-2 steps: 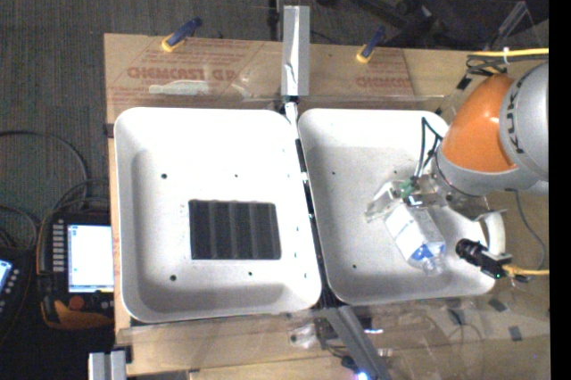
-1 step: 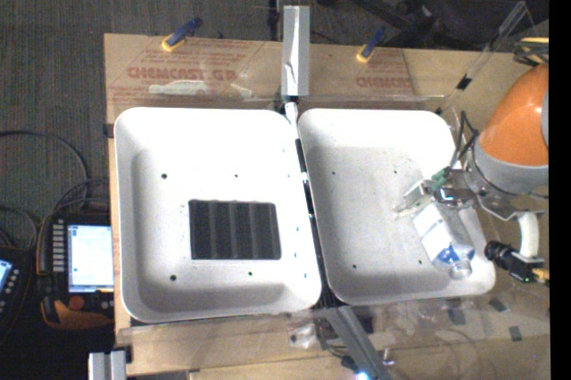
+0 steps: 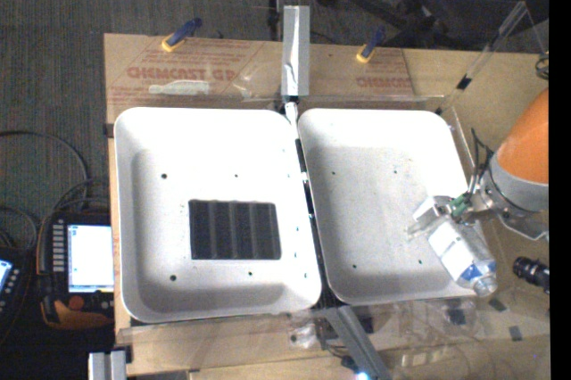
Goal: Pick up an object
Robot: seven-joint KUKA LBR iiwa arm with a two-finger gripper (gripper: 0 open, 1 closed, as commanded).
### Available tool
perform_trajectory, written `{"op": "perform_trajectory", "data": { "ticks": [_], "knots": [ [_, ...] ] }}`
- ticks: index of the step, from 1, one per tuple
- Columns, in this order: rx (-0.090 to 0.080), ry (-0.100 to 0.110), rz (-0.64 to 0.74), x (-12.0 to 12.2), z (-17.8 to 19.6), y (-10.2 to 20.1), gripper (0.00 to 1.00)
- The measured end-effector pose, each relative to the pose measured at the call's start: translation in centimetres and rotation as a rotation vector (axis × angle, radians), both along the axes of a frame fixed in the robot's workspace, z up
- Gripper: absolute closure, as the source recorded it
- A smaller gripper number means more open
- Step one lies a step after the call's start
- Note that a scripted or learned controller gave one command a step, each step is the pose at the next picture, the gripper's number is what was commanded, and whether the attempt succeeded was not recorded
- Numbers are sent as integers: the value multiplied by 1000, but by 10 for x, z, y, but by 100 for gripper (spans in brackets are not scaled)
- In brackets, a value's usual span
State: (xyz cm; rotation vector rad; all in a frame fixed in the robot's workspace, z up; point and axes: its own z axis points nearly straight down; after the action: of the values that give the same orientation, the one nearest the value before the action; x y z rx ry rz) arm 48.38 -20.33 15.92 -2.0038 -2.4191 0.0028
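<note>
A clear plastic bottle [image 3: 461,257] with a blue and white label lies at a slant over the right bin's [image 3: 375,146] front right corner, its cap end pointing to the lower right past the rim. My gripper [image 3: 435,214] sits just above the bottle's upper end, close against it, and whether it has a grip on the bottle is unclear. The grey arm with its orange band [image 3: 535,142] reaches in from the right. A dark ribbed rectangular block [image 3: 235,229] lies flat in the middle of the left bin [image 3: 143,146].
A metal post [image 3: 295,57] stands behind the seam between the bins. Clamps [image 3: 181,34] hold the board at the back. A handheld controller [image 3: 80,262] lies left of the bench. Cables and small fittings crowd the bench's right edge [image 3: 531,269].
</note>
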Motion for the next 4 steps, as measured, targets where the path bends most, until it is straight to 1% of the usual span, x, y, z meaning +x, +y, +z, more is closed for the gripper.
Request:
{"op": "perform_trajectory", "data": {
  "ticks": [1, 2, 3, 4],
  "knots": [
    [-2, 0, -538, 0, 48, -20, 0],
    [-3, 0, -920, 0, 117, 68, 0],
    [-4, 0, -954, 1, 136, -13, 0],
    [2, 3, -619, -1, -39, 16, 0]
  ]
}}
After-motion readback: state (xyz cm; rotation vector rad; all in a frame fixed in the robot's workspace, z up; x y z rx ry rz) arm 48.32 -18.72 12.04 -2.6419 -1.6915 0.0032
